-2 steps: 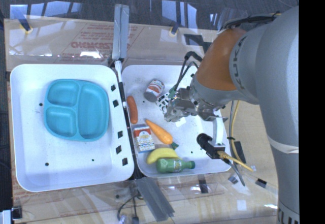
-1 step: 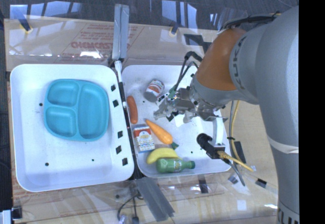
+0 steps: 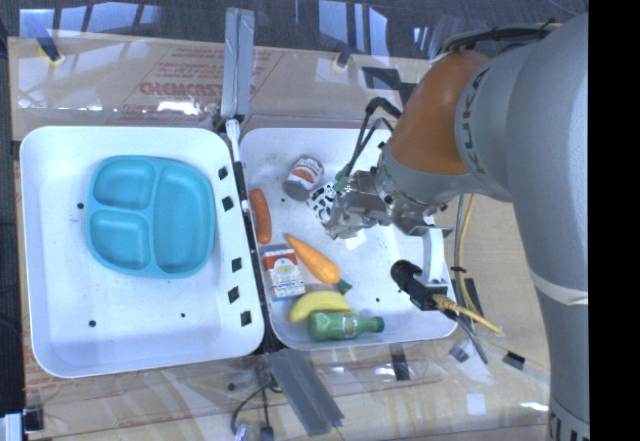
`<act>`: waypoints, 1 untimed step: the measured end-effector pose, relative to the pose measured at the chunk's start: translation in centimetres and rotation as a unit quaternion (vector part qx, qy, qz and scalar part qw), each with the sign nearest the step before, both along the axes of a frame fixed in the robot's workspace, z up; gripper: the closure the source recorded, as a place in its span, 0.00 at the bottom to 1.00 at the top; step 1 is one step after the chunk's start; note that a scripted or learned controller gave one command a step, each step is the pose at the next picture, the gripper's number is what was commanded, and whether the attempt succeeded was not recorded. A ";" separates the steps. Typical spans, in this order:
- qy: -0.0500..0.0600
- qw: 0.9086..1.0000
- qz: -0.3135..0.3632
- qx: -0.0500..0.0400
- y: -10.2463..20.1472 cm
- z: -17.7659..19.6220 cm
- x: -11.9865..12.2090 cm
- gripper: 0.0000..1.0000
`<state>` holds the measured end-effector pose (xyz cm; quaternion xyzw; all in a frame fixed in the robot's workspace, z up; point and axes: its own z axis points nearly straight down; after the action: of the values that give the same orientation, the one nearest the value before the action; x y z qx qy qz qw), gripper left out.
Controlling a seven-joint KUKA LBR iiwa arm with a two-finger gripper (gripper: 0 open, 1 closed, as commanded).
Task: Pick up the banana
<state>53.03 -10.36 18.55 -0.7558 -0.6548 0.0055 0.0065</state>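
A: Camera view looks down on both bins, and the banana (image 3: pixel 318 304) lies near the front edge of the right bin (image 3: pixel 425 325), wedged between the carrot (image 3: pixel 315 260) above it and the green bottle (image 3: pixel 343 325) touching its lower side.

B: Tight spot. Where is the gripper (image 3: pixel 345 217)?

A: It hangs over the middle of that bin, beside a small black-and-white object (image 3: pixel 322 200) and the tin can (image 3: pixel 303 175), well apart from the banana. Whether the fingers are open or closed cannot be told; the wrist hides them.

B: Nothing visibly held, then?

A: Nothing seen between them. The sausage (image 3: pixel 261 215) and little box (image 3: pixel 284 274) crowd the left wall, so an approach from above looks the likeliest way in. The blue tray (image 3: pixel 152 215) sits alone in the left bin (image 3: pixel 60 329).
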 end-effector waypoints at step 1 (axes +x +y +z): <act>-0.005 0.998 0.066 0.000 -3.6 -6.9 -0.3 1.00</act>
<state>52.74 -13.96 11.64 -0.7109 -0.7033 0.0020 0.0033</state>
